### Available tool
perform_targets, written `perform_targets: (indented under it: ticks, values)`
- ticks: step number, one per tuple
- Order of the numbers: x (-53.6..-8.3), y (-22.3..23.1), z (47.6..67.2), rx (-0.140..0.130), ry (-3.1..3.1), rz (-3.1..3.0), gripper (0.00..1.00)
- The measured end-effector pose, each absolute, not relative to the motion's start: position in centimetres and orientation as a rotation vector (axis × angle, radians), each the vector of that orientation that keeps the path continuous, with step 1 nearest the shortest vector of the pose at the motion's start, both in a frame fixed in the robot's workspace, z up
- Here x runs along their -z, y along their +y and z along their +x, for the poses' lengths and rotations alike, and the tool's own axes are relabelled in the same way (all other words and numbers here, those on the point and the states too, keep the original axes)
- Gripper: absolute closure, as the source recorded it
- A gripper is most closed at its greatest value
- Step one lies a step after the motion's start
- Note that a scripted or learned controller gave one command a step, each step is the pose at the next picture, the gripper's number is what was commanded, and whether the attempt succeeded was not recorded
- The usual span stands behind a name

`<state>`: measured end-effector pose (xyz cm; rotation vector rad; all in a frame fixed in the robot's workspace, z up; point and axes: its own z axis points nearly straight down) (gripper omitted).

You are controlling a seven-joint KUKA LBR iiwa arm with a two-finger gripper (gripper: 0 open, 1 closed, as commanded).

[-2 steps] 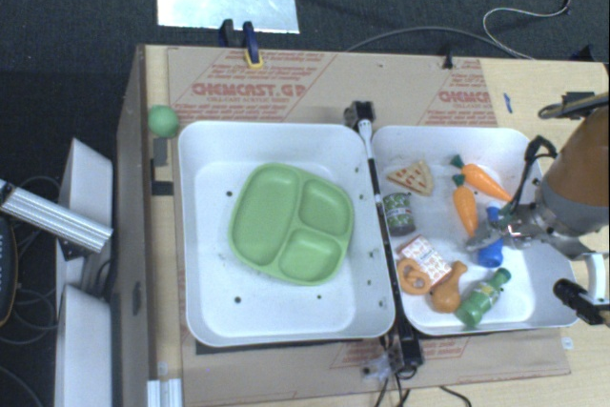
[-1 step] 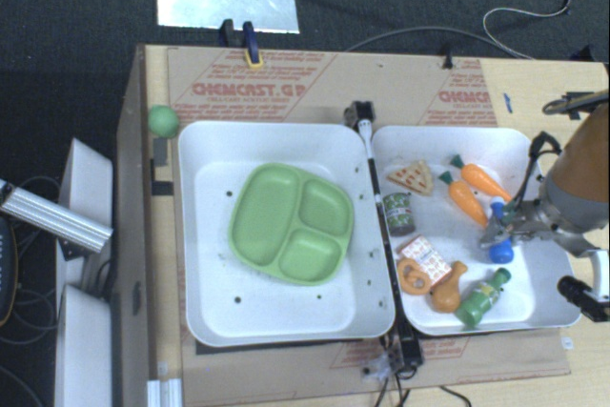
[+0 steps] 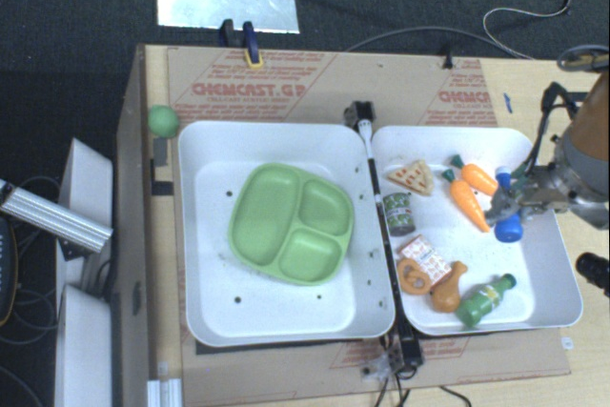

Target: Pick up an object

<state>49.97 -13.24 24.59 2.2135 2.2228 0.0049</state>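
Observation:
The right bin (image 3: 553, 300) holds several toy foods: a pizza slice (image 3: 412, 176), two orange carrots (image 3: 477, 178) (image 3: 468, 205), a dark can (image 3: 398, 213), a patterned snack pack (image 3: 422, 253), an orange ring (image 3: 413, 277), a brown drumstick (image 3: 446, 289) and a green bottle (image 3: 484, 297). My gripper (image 3: 505, 205) hangs low over the right side of this bin, just right of the carrots. A small blue object (image 3: 509, 228) sits right under its tip; whether it is gripped cannot be made out.
The left bin (image 3: 205, 300) holds a green divided plate (image 3: 291, 222). A green ball (image 3: 162, 120) rests on the bench at the left bin's far left corner. A divider rail (image 3: 379, 214) runs between the bins. Cables trail behind the bench.

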Motion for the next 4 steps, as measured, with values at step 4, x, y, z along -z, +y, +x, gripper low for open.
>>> perform_targets:
  ticks: [4]
  values:
    - [-27.2,-4.7,53.5,-0.001,2.222,2.218,1.0]
